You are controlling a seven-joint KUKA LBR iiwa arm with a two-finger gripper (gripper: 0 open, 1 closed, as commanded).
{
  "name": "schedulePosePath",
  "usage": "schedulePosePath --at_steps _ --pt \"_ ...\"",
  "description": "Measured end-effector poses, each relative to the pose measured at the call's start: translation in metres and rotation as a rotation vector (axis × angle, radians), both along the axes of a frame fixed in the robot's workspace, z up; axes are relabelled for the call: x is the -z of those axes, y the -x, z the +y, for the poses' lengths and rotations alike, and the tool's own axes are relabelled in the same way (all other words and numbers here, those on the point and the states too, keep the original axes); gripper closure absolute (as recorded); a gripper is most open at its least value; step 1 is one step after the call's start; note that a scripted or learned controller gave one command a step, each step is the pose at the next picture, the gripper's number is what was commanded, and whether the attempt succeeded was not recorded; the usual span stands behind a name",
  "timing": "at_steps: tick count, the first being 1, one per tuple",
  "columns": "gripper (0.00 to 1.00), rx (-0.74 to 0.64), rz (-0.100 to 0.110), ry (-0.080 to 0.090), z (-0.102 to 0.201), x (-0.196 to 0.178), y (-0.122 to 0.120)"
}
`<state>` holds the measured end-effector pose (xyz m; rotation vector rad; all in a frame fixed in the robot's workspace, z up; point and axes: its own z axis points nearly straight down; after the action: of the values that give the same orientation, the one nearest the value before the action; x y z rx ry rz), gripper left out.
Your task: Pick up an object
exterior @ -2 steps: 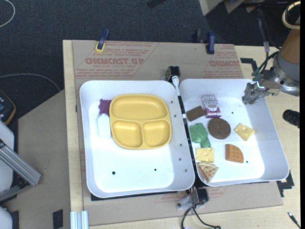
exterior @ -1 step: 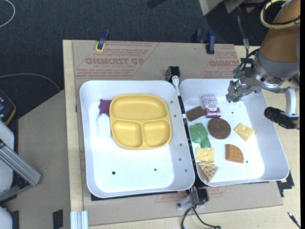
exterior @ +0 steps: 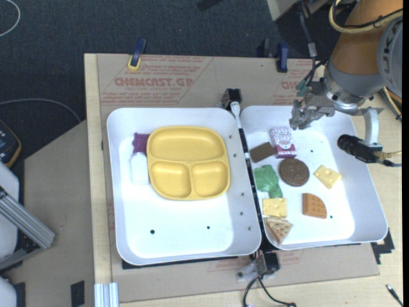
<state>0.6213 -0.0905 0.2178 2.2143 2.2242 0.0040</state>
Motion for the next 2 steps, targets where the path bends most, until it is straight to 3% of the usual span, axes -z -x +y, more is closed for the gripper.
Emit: schedulePosePath --at_steps 1,2 --pt "1.0 0.002 -0.001 0.0 0.009 -0.015 0.004" --pt "1.0 0.004 0.007 -0.001 0.013 -0.002 0.003"
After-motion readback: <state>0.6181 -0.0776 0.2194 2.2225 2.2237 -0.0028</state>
